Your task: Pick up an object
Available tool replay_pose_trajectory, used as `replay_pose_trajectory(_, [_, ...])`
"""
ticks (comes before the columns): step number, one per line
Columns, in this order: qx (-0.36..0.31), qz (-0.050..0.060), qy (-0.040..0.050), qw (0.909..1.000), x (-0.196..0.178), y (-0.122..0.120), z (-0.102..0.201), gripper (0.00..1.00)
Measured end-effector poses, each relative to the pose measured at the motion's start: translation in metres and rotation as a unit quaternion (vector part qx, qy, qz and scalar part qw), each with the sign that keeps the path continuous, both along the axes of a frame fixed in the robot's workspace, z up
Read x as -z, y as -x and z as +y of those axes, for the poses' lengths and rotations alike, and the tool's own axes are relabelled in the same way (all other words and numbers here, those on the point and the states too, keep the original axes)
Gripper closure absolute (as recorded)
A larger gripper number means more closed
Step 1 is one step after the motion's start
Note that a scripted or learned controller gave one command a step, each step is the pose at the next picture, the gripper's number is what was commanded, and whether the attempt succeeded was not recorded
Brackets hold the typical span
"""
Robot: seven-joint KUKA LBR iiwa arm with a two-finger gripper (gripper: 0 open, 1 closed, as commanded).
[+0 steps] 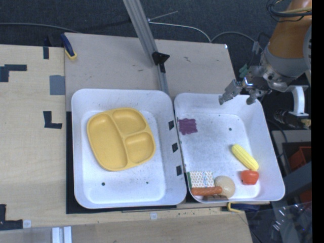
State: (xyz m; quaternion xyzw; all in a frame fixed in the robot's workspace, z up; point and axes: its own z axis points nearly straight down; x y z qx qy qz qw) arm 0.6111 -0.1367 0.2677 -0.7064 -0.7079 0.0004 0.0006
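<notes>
The two-finger gripper (pixel 238 94) hangs over the far rim of the right-hand shallow white bin (pixel 263 135), its two dark fingers spread apart with nothing between them, one fingertip (pixel 223 99) reaching toward the bin's far left corner and the other close to the far right rim. Behind it the grey arm with its orange band (pixel 291 32) comes in from the right side of the view. Inside this right bin, nearest the gripper, a small flat purple piece (pixel 188 126) lies by the left wall, well apart from the fingers. Farther toward the near edge, a yellow corn-cob-shaped toy (pixel 245 157) lies at a slant by the right side, and just beside its lower end sits a small red-orange rounded object (pixel 249 177). In the near left corner a cluster lies close together: a small checkered patterned packet (pixel 201 178), a beige rounded object (pixel 225 185) touching or nearly touching it, and an orange-red sausage-like stick (pixel 206 191) along the near wall. The left-hand shallow white bin (pixel 81 181) sits edge to edge with the right one and holds a yellow plastic divided plate with three compartments (pixel 120 138), lying flat toward its far half. Both bins rest on the pale wooden tabletop (pixel 30 151), and a slanted grey metal post (pixel 140 22) rises behind them.
</notes>
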Motion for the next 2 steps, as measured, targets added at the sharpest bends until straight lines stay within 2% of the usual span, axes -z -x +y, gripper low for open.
replay_pose_trajectory(1, [0.001, -0.006, 0.0027, 1.0, -0.11, -0.056, -0.062, 0.0])
replay_pose_trajectory(2, [0.0, -0.005, 0.0022, 1.0, -0.277, -0.063, -0.073, 0.0])
